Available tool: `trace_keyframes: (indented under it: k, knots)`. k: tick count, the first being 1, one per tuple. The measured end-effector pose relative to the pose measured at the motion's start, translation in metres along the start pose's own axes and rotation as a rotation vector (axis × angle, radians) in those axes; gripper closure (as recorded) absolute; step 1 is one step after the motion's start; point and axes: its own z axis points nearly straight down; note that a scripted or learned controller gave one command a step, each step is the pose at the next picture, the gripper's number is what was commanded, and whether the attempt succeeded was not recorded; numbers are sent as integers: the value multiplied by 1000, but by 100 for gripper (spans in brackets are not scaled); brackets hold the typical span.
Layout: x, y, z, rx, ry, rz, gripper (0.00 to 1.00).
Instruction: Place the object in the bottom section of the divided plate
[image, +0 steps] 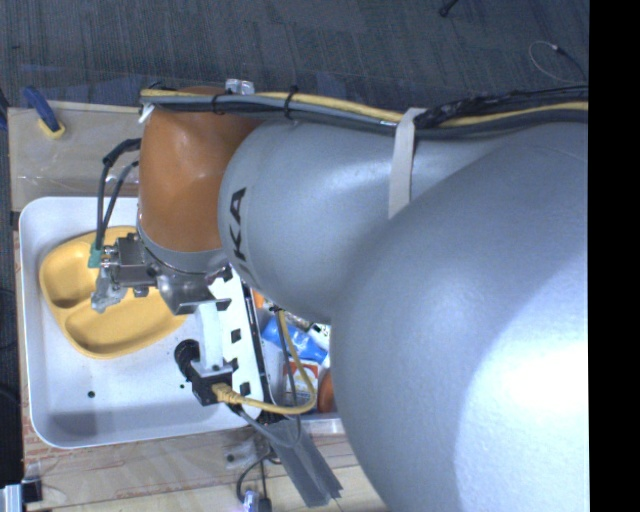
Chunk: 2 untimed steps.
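Observation:
A yellow divided plate (70, 290) lies at the left of the left white bin (60, 420), with two of its sections showing, one above the other. The arm reaches across from the right, and its orange band (185, 180) sits just above the wrist. My gripper (108, 285) hangs over the plate's right side, about at the ridge between the two visible sections. The wrist and its mount hide the plate's right part and whatever lies under the gripper. I see no object clearly held.
The grey arm covers most of the right bin. In a gap under the arm show blue and orange items (305, 355). A black cable with a yellow lead (225, 395) hangs from the wrist over the left bin's floor. A blue-and-yellow thing (42, 110) lies on the bench at the top left.

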Motion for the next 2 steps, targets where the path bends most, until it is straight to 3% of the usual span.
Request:
trace_keyframes:
  k: [1, 2]
  knots:
    - [1, 0, -9, 4, -1, -9, 100]
    - [-24, -29, -18, -1, 0, -31, 100]
